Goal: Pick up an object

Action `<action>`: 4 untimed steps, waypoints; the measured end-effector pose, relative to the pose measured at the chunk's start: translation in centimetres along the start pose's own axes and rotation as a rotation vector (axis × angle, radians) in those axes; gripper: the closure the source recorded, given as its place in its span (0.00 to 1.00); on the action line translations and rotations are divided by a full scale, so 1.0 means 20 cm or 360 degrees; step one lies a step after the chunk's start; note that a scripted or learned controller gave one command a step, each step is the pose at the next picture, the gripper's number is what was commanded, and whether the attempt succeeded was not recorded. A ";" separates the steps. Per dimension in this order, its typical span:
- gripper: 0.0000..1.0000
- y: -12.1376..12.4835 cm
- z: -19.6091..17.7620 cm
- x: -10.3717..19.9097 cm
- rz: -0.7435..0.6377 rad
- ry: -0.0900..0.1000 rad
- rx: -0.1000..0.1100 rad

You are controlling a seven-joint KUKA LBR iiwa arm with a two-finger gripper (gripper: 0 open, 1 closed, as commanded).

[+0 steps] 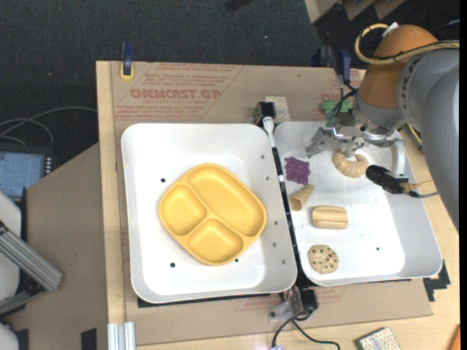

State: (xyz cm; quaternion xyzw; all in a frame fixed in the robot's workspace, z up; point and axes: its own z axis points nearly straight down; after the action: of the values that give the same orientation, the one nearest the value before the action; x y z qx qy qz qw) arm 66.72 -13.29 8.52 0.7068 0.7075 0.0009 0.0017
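The right bin (408,232) holds several toy foods. A tan croissant (352,165) lies near its back. A purple piece (297,170) and a small tan cone (300,195) sit by the left wall. A bread roll (329,216) lies in the middle, and a round chocolate-chip cookie (322,258) sits near the front. My gripper (355,146) hangs low over the back of this bin, directly above the croissant and very close to it. The grey arm with its orange band (390,64) comes in from the upper right.
A yellow three-part plate (211,211) lies in the middle of the left bin (146,159). The divider between the bins (281,188) runs just left of the purple piece and cone. A black cable (390,181) trails from the wrist over the right bin's back.
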 end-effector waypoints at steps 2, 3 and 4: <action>0.00 -0.52 0.00 0.03 -0.0001 0.0000 0.0001; 0.00 -0.84 0.00 0.04 0.0005 0.0006 0.0017; 1.00 -0.83 -0.05 0.04 0.0004 0.0001 0.0005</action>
State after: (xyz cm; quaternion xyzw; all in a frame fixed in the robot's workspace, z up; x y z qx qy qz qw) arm 50.17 -12.59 9.42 0.7077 0.7065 0.0000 0.0003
